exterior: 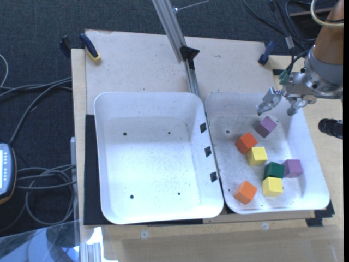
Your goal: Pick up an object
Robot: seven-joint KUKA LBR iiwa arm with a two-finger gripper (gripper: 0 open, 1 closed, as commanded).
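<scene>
Reaching in from the right of the camera view, the grey arm (327,53) with its orange band positions the gripper (281,103) over the upper portion of the right bin (311,146). Both fingers (267,103) are spread apart with a clear gap between them, and nothing sits in that gap.

A purple cube (267,126) lies on the bin floor just below the gripper, near the left finger and apart from it. An orange cube (246,142) rests lower and to the left, with a yellow cube (257,155) just beside it. Further down, a green cube (274,170) touches a second purple cube (293,167) on its right and a second yellow cube (272,186) below it. A second orange cube (246,192) lies near the lower left rim of the same bin.

The left bin (109,146) stands alongside, its rim meeting that of the right bin. Both bins rest on the bench (136,64). A metal rail (172,23) runs at a slant above the bench.
</scene>
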